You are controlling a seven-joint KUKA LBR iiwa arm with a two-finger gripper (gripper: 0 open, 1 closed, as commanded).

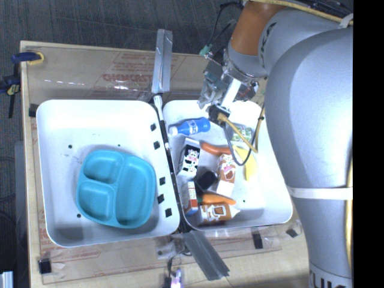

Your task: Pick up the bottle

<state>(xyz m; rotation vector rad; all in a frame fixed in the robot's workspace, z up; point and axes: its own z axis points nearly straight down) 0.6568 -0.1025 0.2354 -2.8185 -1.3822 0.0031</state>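
Observation:
The bottle (191, 126) is blue with a white cap and lies on its side at the back left of the right bin (270, 206), cap pointing left. My gripper (208, 99) hangs over the bin's back edge, just above and to the right of the bottle. Nothing shows in its grasp.
Crowded in front of the bottle are a black-and-white carton (191, 159), an orange stick (213, 147), a brown carton (227, 168), a yellow piece (245, 159), a black object (206, 179) and an orange packet (216, 210). A blue divided plate (117, 188) lies in the left bin (60, 131).

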